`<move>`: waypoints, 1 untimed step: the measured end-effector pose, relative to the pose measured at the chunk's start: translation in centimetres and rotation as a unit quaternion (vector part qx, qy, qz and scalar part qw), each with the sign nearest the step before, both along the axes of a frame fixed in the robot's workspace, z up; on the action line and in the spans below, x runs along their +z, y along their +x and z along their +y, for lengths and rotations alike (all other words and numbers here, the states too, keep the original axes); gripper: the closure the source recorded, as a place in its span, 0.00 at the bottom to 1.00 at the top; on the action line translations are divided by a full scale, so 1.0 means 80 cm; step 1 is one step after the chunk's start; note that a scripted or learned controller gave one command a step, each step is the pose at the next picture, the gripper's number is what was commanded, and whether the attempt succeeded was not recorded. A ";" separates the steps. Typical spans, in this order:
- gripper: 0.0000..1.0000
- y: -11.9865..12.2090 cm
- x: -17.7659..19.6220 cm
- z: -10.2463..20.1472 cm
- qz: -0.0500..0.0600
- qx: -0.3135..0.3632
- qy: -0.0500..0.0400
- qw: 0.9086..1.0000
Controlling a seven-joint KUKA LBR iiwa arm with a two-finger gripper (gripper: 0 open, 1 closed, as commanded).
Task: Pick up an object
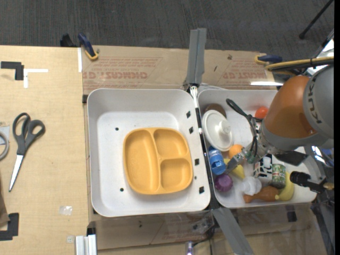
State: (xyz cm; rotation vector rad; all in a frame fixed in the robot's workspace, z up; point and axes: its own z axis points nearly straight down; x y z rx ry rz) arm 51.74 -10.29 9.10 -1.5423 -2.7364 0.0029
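The right bin holds a crowd of small objects: a white round lid, a blue bottle, a purple piece, a yellow piece, an orange ball and a black ladle. Toward its front lie a cow-patterned item, a green can, a banana and an orange carrot-like toy. My gripper is down in the middle of this bin, right above the yellow piece and beside the blue bottle. The wrist hides much of the gripper.
The left bin holds a yellow divided plate. Scissors lie on the wooden bench far left. A grey divider post rises behind the gap between the bins. Cardboard lies under both bins.
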 end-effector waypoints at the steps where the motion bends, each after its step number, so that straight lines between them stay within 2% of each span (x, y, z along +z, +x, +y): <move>1: 1.00 0.000 0.011 -0.001 0.000 0.001 -0.001 1.000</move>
